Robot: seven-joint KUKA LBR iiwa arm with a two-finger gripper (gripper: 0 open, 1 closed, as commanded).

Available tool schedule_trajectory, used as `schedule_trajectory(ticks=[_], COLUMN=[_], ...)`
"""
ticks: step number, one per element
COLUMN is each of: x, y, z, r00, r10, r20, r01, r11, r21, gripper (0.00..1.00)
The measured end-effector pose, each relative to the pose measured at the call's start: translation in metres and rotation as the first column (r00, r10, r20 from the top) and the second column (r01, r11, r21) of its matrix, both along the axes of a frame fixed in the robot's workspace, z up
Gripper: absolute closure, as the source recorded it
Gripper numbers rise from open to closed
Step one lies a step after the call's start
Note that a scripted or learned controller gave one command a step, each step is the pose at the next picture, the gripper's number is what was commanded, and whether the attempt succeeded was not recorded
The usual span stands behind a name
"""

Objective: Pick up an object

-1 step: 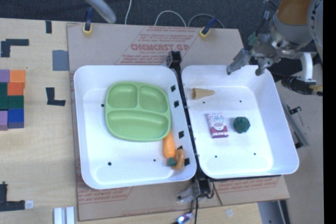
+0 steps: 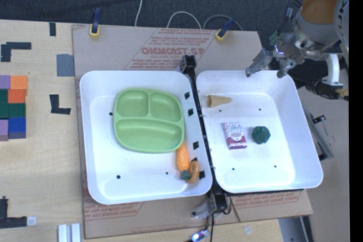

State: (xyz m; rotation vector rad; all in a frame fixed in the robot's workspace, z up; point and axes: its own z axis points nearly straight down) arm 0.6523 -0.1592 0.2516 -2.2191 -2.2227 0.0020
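Note:
My gripper (image 2: pixel 265 68) hangs above the far rim of the right bin (image 2: pixel 295 122), open, with nothing between its two dark fingers. In that bin lie a tan cone-shaped piece (image 2: pixel 218 101) near the far left, a small red and white packet (image 2: pixel 233 135) in the middle, and a dark green lump (image 2: pixel 261 134) just right of the packet. The left bin (image 2: pixel 96 139) holds a green divided plate (image 2: pixel 150 121) and an orange carrot toy (image 2: pixel 185 162) at its near right corner.
Yellow and blue clamps (image 2: pixel 94 28) (image 2: pixel 224 29) pin the cardboard sheet at the back. Coloured blocks (image 2: pixel 13 107) stand at the bench's left edge. White cables loop behind the bins. A black divider (image 2: pixel 195 116) runs between the bins.

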Motion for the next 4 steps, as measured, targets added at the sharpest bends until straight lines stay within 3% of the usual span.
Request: schedule_trajectory(ticks=[3, 4], x=[-0.013, -0.012], y=[0.018, 0.018], z=[-0.146, -0.132], r00=[1.000, 1.000], r10=[0.000, 0.002], r20=[-0.004, 0.000], r01=[0.000, -0.002], r11=[1.000, 1.000], r21=[0.000, -0.001], gripper=[0.00, 1.00])
